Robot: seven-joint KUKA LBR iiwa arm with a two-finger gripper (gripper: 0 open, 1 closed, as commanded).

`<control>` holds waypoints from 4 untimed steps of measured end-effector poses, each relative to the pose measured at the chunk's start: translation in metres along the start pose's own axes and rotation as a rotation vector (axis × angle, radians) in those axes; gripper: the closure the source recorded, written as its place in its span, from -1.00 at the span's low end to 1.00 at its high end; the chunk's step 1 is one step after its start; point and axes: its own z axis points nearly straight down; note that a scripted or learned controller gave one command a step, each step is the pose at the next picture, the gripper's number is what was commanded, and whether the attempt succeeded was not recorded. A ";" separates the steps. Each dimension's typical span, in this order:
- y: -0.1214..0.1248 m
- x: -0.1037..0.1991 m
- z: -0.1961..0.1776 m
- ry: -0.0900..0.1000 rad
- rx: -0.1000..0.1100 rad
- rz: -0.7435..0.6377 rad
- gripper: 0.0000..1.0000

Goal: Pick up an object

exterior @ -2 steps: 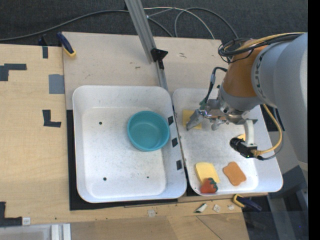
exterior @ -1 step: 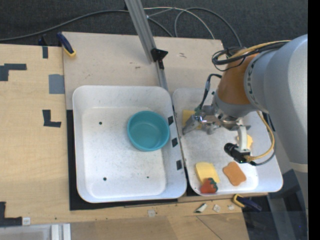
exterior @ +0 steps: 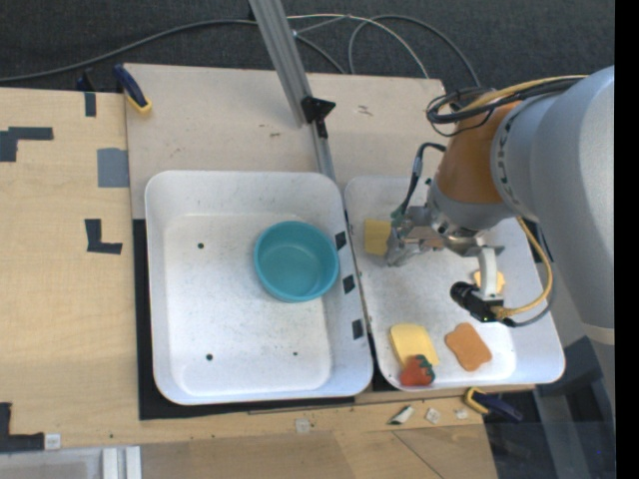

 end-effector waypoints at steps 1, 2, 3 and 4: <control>0.009 -0.006 -0.054 -0.001 -0.004 0.002 1.00; 0.001 -0.007 -0.113 -0.001 -0.005 0.002 1.00; 0.008 0.002 -0.168 -0.001 -0.006 0.000 1.00; 0.025 0.045 -0.152 0.000 0.001 -0.002 1.00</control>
